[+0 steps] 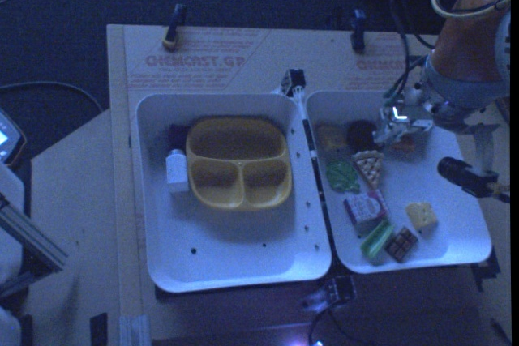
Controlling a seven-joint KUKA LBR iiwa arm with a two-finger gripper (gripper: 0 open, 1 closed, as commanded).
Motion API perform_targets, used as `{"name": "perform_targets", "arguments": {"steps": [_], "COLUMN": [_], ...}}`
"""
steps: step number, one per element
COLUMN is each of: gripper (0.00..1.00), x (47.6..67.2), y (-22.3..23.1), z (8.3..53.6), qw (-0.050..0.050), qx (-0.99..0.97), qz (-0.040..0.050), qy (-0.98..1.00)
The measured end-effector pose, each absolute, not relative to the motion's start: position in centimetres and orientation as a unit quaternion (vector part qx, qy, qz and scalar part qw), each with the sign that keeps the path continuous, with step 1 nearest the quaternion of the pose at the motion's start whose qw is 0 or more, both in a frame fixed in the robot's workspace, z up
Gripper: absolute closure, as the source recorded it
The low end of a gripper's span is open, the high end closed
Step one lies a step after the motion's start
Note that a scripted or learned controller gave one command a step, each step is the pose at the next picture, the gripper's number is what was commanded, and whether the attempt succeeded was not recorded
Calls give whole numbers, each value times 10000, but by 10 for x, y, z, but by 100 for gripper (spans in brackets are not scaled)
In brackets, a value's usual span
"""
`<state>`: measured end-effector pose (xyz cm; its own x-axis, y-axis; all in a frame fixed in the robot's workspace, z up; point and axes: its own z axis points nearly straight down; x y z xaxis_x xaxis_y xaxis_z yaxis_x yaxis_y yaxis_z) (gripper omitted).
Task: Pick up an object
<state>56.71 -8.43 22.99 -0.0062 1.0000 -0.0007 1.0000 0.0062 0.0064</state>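
Note:
The right bin [462, 198] holds several small objects: a dark round piece [361, 134], a waffle-patterned wedge [370, 167], a green leafy piece [342, 176], a pink box [365, 209], a green bar [375, 240], a chocolate block [401, 244], a yellow cheese chunk [421, 216] and a pale piece [330, 137]. My gripper [395, 128] hangs low over the back of this bin, just right of the dark round piece and above the wedge. Its tips are lost in the dim light.
The left bin [154, 174] holds a yellow divided tray [238, 162] with a small white bottle [177, 169] against its left side. A black cylinder [461, 173] juts in over the right bin's right side. Clamps [172, 27] sit on the board's back edge.

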Motion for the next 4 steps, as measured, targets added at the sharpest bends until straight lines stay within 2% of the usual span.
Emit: {"name": "perform_targets", "arguments": {"steps": [2, 3, 4], "gripper": [100, 100, 100], "x": [646, 659, 661], "y": [-14, 8, 2], "z": [238, 214, 216], "qw": [21, 10, 22], "qx": [7052, 7063, 7071], "qz": [21, 5, 7], "qy": [7090, 7080, 7071]}}
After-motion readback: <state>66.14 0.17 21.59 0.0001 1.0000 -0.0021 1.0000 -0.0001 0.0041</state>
